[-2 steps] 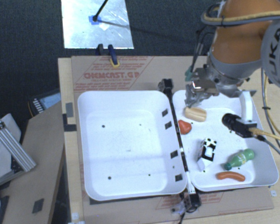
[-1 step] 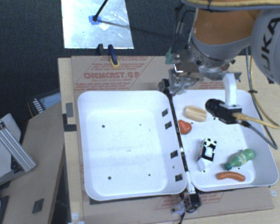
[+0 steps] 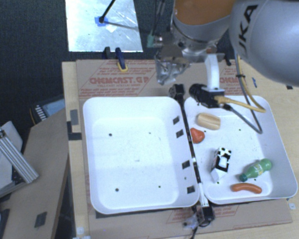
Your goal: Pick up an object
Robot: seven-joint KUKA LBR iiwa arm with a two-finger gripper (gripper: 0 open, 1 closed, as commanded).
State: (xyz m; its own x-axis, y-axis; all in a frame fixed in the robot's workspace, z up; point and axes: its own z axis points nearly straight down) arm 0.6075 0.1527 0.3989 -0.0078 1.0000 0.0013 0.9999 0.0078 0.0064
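Observation:
The right bin holds several small items: a tan bread roll near its back, a red-orange piece by the left wall, a black-and-white carton in the middle, a green bottle lying at the front right, and an orange sausage at the front. My gripper hangs high over the back edge where the two bins meet, well away from all the items. I see nothing in it.
The left bin sits beside the right one, with a black hinge strip between them. A shiny metal sheet lies behind the bench. Yellow cable trails over the right bin's back.

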